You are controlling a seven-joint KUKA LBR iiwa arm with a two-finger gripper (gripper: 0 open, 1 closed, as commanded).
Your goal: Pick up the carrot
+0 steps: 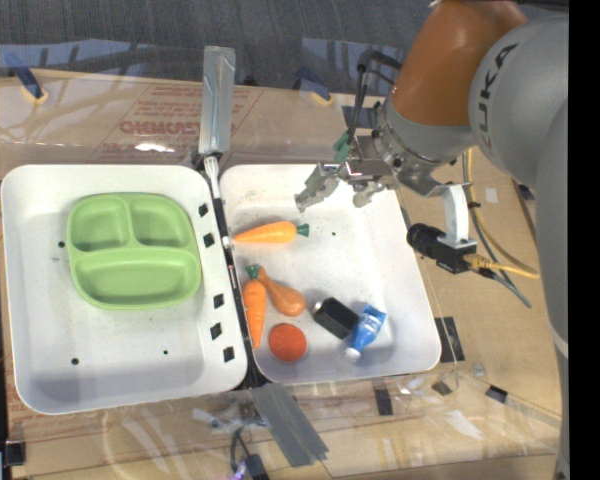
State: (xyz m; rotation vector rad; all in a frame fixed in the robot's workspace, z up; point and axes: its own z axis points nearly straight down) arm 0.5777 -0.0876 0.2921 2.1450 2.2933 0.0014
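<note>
above the right bin point(412, 268), end effector point(336, 188) details blur.

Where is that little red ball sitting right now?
The red ball lies in the right bin, near its front edge, just below the chicken drumstick and between the upright carrot and the black-and-blue bottle.

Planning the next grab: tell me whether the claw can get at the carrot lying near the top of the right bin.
Probably yes. The claw hangs above the right bin, with the carrot lying alone on bare floor below and left of it; nothing covers it. The bin divider sits close to its tip.
</note>
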